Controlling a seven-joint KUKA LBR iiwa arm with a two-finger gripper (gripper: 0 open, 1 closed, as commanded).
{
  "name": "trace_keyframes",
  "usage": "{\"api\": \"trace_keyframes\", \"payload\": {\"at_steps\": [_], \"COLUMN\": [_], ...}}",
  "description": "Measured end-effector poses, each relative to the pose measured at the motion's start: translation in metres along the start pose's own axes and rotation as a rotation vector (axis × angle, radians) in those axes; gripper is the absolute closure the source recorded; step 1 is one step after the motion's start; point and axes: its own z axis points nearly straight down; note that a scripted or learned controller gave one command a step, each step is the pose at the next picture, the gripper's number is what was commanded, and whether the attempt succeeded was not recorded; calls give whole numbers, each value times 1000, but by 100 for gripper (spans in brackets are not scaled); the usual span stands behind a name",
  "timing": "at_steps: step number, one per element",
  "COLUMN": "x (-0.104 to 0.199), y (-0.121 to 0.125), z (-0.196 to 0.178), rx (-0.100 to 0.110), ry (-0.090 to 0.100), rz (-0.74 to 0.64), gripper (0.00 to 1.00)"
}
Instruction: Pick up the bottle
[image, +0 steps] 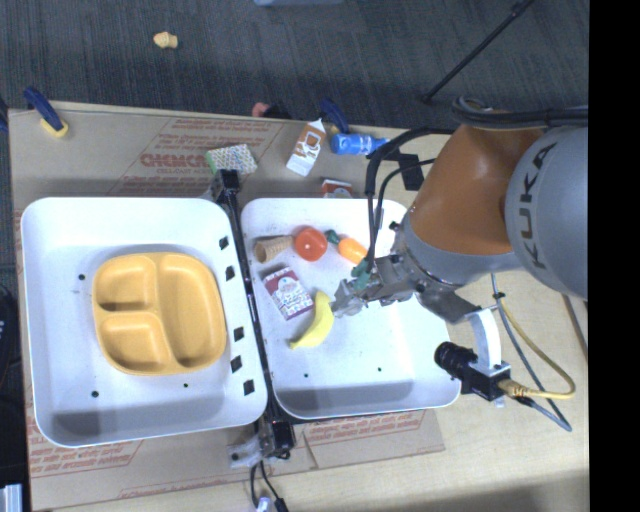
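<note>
We see the gripper (352, 296) low in the right bin (400, 385), just right of the banana (316, 322), finger state we cannot tell, bottle (350, 145) lying outside on the cardboard (150, 150) beyond the bin's far rim, well apart from the gripper.

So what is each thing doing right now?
Yellow tray: flat in the left bin.
Banana: lying in the right bin.
Tomato: resting in the right bin.
Red packet: flat, left of the banana.
End effector: low, beside the banana.
</note>
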Motion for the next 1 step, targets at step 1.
{"api": "trace_keyframes", "payload": {"at_steps": [1], "x": [-96], "y": [-18], "z": [76], "rx": [2], "ry": [1], "rz": [-4], "gripper": [100]}}
